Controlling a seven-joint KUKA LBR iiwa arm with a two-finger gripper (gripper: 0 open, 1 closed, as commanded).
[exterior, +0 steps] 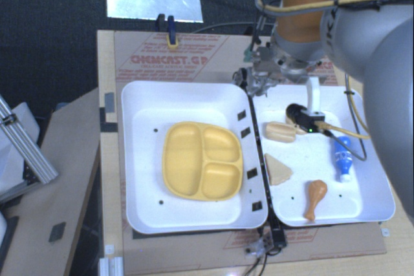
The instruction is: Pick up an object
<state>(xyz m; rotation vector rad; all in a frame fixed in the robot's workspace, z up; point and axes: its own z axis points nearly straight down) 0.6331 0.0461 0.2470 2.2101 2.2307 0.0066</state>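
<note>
- Camera view shows my gripper above the far end of the wall that the two bins share, at the far left corner of the right bin.
- My fingers are a dark cluster under the wrist there, and I cannot tell if they are apart or together. I see nothing between them, so I do not claim that I hold any object.
- The nearest candidate is the pale bread roll. It lies in the right bin, nearer to the camera than my jaws and a little toward the arm's side. Its long axis runs across the bin, roughly square to the shared wall.
- Just beside the roll, on the arm's side, is a black piece with a small green light, which I take for part of my own rig. A descent on the roll must stay apart from it.
- Further toward the camera lies the wedge of bread, close to the shared wall, then the chicken drumstick, whose long axis points toward the camera.
- The blue bottle lies well to the arm's side, its length running toward the camera.
- In the left bin sits the yellow divided plate, on the other side of the wall from my jaws.
- My judgement: the roll is the shortest move, toward the camera and down, with the jaws closing across its short width.
</note>
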